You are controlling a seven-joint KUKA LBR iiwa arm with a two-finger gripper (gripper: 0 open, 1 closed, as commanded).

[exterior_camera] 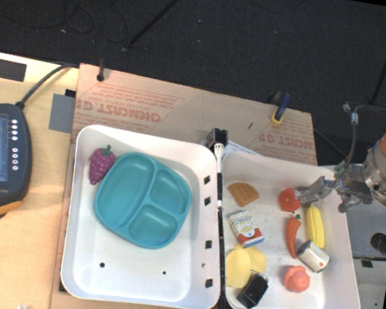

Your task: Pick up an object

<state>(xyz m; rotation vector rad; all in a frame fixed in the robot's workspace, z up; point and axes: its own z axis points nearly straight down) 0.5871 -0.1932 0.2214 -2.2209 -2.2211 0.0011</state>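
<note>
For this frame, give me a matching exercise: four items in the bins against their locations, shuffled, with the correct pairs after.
Items:
1. bunch of purple grapes
2. black object
3. tomato
4. small carton

Places:
A. right bin, near its front edge, beside the yellow fruit
B. left bin, at the teal divided plate's left edge
C. right bin, middle, below the waffle
D. right bin, far end, close to the gripper

Pairs: 1-B, 2-A, 3-D, 4-C
</note>
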